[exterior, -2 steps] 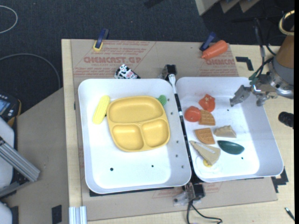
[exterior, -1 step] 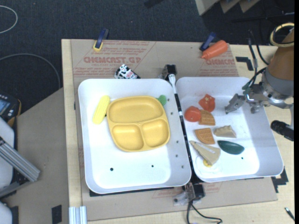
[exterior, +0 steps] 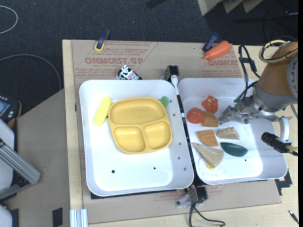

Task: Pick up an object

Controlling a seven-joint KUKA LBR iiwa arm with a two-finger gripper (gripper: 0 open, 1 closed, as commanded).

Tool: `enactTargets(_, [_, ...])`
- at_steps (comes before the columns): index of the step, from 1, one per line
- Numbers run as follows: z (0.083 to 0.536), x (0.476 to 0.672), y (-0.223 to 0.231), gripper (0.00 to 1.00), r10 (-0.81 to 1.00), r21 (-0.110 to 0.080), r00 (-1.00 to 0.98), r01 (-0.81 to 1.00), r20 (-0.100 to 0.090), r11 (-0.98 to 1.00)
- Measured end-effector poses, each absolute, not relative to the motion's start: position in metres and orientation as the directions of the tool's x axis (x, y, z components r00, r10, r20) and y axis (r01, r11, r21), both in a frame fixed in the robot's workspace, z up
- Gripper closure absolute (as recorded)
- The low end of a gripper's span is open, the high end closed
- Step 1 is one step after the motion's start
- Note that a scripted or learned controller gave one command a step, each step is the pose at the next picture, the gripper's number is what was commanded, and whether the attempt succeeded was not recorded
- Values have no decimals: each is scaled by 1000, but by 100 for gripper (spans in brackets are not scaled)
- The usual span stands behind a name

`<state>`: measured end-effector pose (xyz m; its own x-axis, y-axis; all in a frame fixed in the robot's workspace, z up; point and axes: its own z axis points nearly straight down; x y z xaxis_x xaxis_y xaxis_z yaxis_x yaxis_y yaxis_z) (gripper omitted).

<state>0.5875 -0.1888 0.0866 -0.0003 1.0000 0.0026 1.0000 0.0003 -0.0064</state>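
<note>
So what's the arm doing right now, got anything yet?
Gripper low in right bin, nothing seen held. Tan wedge just beside it. Red pieces nearby.

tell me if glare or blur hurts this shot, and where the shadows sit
Camera view: even, soft lighting, with no harsh glare on the white bins; the yellow tray shows a mild sheen; faint shadows sit beside the food pieces in the right bin; the gripper looks slightly soft, so its fine detail is unclear.

yellow tray [exterior: 140, 125] (left bin [exterior: 94, 164]), gripper [exterior: 233, 113] over right bin [exterior: 265, 167]
</note>
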Motion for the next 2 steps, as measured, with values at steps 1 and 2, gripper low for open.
enactTargets(1, [84,587,-188,0,1000,-4,0,1000,2,0])
enactTargets(2, [96,588,-189,100,1000,0,1,1000,0,-1])
